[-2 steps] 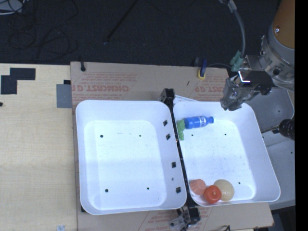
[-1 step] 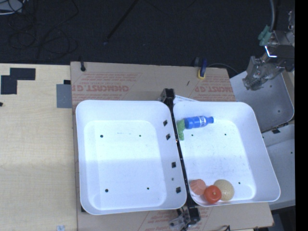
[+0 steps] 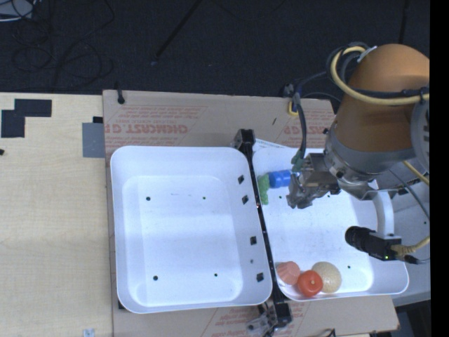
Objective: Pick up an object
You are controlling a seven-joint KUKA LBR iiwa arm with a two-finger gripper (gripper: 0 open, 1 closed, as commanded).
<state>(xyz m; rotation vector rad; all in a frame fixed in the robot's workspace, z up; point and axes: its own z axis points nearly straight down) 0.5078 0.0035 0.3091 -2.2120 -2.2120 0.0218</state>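
In the right bin [image 3: 330, 258], my gripper [image 3: 300, 196] hangs low near the bin's far left part. A blue object [image 3: 279, 179] lies just left of it and a green object [image 3: 263, 188] sits beside that, against the divider. At the bin's near edge lie a red round object [image 3: 309, 283], a pinkish one [image 3: 287, 270] and a cream ball [image 3: 327, 275]. I see nothing between the fingers, and the arm's body hides how they stand.
The left bin [image 3: 182, 230] stands beside the right one, with a black divider rail [image 3: 254, 209] between them. A black cylindrical part [image 3: 368, 242] of the arm sticks out over the right bin's right side.
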